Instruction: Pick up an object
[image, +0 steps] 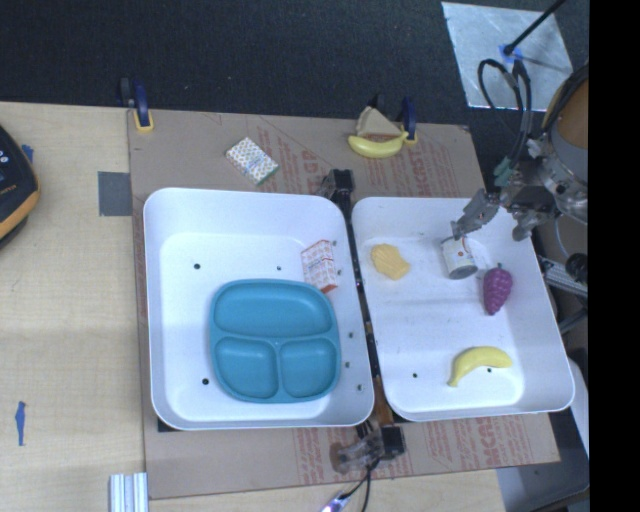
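Note:
My gripper (493, 226) hangs over the far right corner of the right bin (420, 330), open, with nothing between its fingers. Its left finger (474, 215) points down at a small white cylinder (460, 258) lying just below its tip. Beside the cylinder, to the right, lies a purple bunch of grapes (497, 288). A yellow banana (478, 362) rests near the bin's front right. At the bin's far left sits a yellow lump (390, 262).
The left bin (170, 300) holds a blue divided plate (275, 338) and a small red-and-white carton (320, 265) at its right wall. Outside the bins, a second banana (378, 145) and a patterned packet (250, 158) lie on the bench behind them.

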